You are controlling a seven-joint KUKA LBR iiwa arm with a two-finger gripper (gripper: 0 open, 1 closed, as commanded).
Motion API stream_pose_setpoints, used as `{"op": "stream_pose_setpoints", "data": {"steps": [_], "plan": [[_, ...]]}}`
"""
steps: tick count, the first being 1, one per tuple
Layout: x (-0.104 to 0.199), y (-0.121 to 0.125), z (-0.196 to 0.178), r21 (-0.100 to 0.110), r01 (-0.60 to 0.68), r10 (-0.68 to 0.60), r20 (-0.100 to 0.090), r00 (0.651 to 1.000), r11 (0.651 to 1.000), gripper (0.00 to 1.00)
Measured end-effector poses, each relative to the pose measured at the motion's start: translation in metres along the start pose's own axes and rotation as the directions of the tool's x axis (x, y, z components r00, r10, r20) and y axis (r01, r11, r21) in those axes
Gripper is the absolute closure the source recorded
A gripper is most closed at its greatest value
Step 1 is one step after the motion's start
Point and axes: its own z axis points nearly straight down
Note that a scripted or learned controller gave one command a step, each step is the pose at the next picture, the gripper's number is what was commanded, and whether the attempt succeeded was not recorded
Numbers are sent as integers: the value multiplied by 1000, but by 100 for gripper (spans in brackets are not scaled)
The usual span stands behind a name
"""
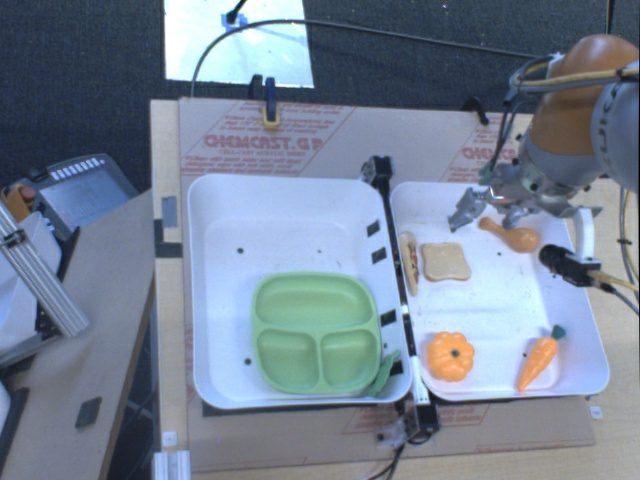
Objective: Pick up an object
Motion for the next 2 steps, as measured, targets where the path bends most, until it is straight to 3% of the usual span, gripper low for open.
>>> {"op": "stream_pose_setpoints", "data": {"steps": [1, 2], "plan": [[0, 3, -8, -13, 2, -2, 1, 1000, 1000, 0], [-9, 1, 49, -10, 0, 0, 1, 1000, 1000, 0]]}}
